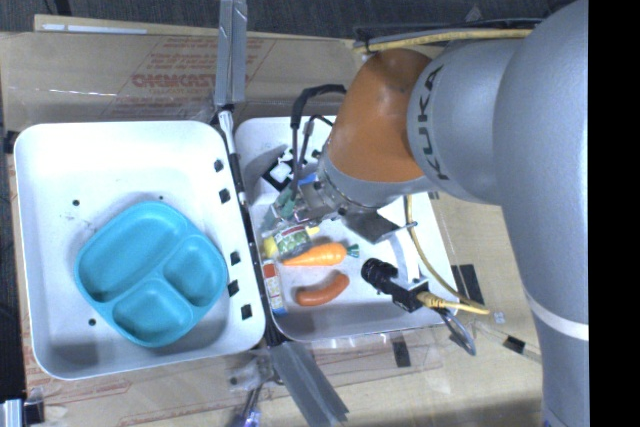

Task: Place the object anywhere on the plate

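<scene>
**Arm over the right bin, plate in the left**

The arm (pixel 480 115) leans over the right bin (pixel 340 320). The left bin (pixel 60 165) holds the blue plate (pixel 150 270). A carrot (pixel 315 256) and a sausage (pixel 318 290) lie in the right bin, just below the gripper (pixel 300 200), whose state cannot be told.

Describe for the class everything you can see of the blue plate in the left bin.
The blue plate is a rounded tray of what looks like smooth plastic, moulded into three compartments: one large along its upper left and two smaller ones toward the lower right, split by raised ridges. It lies flat, turned at a slant, on the floor of the left white bin, toward the bin's lower half. Nothing rests on it, and the arm's hand is over the other bin, well apart from it.
</scene>
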